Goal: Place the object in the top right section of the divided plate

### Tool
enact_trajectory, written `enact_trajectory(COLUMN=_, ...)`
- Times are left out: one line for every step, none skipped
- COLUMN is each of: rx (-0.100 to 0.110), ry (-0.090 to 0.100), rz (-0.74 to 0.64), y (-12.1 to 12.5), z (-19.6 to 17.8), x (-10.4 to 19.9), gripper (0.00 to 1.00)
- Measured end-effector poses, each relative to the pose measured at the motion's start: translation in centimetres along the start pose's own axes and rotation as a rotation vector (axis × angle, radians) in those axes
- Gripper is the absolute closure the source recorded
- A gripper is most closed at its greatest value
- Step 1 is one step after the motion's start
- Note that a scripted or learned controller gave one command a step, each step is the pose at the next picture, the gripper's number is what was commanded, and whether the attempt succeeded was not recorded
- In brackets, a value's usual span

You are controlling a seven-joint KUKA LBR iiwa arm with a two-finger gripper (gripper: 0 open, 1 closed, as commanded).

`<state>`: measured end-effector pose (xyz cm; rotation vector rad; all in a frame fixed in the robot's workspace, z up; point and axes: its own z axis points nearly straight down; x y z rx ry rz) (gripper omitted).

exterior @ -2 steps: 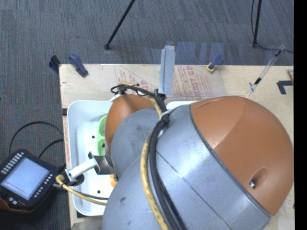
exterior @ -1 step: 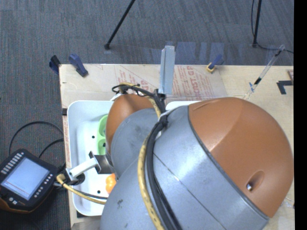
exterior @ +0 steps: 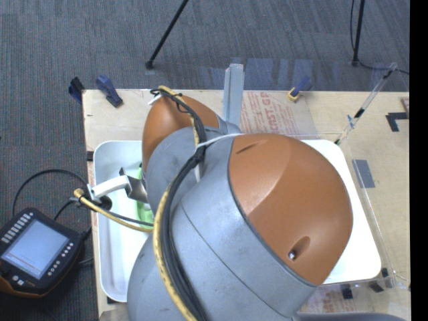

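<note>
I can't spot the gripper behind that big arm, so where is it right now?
In the camera view the gripper sits at the left, low over the left white bin, right beside a green object and just left of the grey arm.

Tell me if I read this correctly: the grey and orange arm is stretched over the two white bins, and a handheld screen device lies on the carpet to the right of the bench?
Not quite. The camera view shows the handheld screen device on the carpet to the left of the bench, not the right. The arm does stretch over the white bins.
</note>
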<state>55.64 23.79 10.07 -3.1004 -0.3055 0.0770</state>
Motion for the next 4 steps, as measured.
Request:
enact_trajectory(rx=-0.015, ry=0.048, rz=-0.019, y=5.2, z=-0.5, x=-5.3, gripper=0.00)
enact_trajectory(rx=-0.013, ry=0.045, rz=-0.025, y=5.0, z=-1.3, x=-5.3, gripper=1.00)
enact_trajectory(rx=-0.035, ry=0.060, rz=-0.076, y=-1.2, z=1.2, x=-7.4, gripper=1.00)
enact_trajectory(rx=-0.032, ry=0.035, rz=-0.295, y=0.7, z=1.3, x=-5.3, gripper=1.00)
